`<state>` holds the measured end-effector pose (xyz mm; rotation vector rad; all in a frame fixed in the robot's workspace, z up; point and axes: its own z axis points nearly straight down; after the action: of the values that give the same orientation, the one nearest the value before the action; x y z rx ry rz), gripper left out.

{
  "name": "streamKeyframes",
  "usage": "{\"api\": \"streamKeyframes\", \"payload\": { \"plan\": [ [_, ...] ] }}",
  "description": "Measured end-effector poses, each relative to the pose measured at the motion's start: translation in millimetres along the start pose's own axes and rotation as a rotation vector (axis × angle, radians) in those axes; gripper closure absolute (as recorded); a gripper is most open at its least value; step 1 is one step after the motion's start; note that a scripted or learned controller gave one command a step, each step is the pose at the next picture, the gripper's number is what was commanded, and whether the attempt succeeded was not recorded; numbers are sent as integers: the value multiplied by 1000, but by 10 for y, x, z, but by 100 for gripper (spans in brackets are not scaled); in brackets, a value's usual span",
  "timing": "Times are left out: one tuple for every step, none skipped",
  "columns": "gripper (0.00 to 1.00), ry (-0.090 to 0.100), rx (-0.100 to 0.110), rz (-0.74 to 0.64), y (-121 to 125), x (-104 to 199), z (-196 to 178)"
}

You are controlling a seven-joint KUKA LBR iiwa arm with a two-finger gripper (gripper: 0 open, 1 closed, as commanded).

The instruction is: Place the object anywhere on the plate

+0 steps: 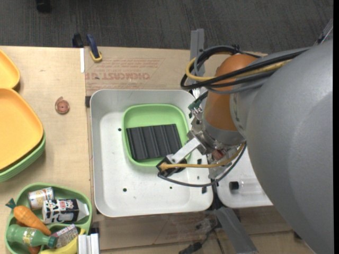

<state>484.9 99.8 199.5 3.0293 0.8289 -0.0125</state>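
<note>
The claw (214,156) hangs just right of the green plate (153,112), by its lower right corner; whether it is spread or pressed together cannot be told. 1 black ridged mat (153,142) lies flat on the plate. Left of and below the plate, open white bin (114,187) floor shows. Further left is tan bench (63,136); above the plate, grey carpet (132,9).

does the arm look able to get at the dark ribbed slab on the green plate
Probably yes: the slab lies uncovered on the plate, and the arm hangs close beside the plate's rim.
</note>
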Motion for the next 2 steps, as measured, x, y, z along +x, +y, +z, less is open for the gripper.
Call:
{"api": "streamKeyframes", "payload": {
  "plan": [
    [0,2,-1,-57,789,486,-1042],
    [0,0,0,47,897,266,-650]
  ]
}}
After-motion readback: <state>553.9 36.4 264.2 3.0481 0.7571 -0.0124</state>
